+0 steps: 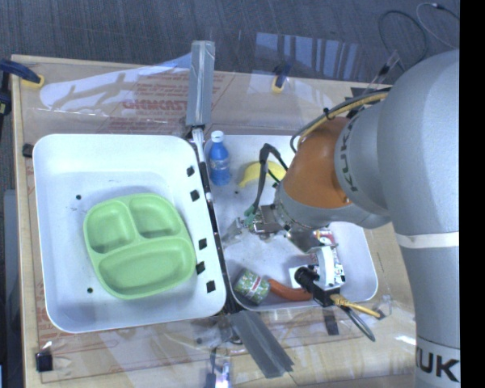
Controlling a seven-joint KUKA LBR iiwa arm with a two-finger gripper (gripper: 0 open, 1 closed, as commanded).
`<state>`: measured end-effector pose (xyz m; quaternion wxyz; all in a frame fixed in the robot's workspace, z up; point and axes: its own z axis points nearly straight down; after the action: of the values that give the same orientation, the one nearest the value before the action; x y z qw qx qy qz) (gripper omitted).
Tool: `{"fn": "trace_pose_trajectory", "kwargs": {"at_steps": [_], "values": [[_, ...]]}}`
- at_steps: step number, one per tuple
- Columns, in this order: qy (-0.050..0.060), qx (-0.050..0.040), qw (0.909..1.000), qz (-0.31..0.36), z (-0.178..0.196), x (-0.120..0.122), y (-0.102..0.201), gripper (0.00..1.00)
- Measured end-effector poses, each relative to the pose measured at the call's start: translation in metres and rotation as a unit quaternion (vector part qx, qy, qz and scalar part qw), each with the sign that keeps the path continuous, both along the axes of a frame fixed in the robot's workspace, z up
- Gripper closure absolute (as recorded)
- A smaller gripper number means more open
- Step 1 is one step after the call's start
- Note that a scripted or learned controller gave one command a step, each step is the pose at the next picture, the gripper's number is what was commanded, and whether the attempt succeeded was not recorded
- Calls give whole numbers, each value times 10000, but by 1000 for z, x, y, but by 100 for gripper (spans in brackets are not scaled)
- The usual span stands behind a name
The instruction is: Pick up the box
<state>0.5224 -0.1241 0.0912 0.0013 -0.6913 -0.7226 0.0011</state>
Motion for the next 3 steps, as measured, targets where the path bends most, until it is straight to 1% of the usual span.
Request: {"fn": "trace_pose_trajectory", "kwargs": {"at_steps": [1, 2, 3], "values": [[-6, 3, 9999, -171, 1, 54, -10, 0], [31, -6, 10000, 18, 1, 133, -47, 0], [1, 3, 9986, -535, 11, 31, -24, 0]]}}
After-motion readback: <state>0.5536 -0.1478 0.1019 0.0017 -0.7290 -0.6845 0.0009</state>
